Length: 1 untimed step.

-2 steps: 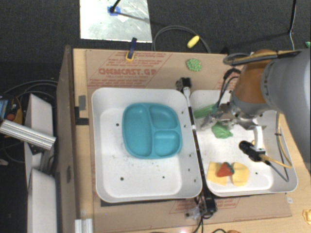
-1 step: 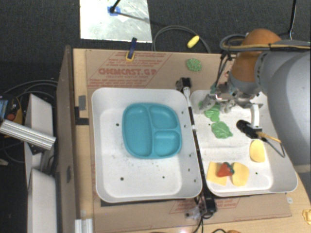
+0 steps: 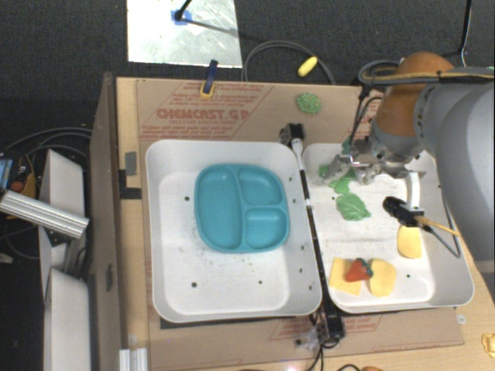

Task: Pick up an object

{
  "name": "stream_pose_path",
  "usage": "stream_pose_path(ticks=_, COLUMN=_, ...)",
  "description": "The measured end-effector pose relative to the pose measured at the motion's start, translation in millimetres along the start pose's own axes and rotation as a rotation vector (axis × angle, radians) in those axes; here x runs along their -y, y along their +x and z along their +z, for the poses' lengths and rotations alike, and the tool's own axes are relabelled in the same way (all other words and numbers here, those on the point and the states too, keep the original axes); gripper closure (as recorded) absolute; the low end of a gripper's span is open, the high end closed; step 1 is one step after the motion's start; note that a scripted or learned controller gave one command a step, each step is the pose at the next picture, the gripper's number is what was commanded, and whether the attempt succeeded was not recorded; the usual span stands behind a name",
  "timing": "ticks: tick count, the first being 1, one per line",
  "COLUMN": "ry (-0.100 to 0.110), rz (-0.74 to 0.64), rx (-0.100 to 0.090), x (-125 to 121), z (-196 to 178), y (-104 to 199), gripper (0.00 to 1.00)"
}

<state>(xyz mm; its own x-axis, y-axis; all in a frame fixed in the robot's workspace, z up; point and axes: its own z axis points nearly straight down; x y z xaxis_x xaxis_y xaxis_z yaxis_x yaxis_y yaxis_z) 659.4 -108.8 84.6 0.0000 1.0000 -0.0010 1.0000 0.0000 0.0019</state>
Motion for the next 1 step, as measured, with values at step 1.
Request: stream_pose_path(ticks=1, ry=0.002, rz=-0.001, rx=0.0, x=12.6, z=0.1, y=-4.9, gripper=0.0)
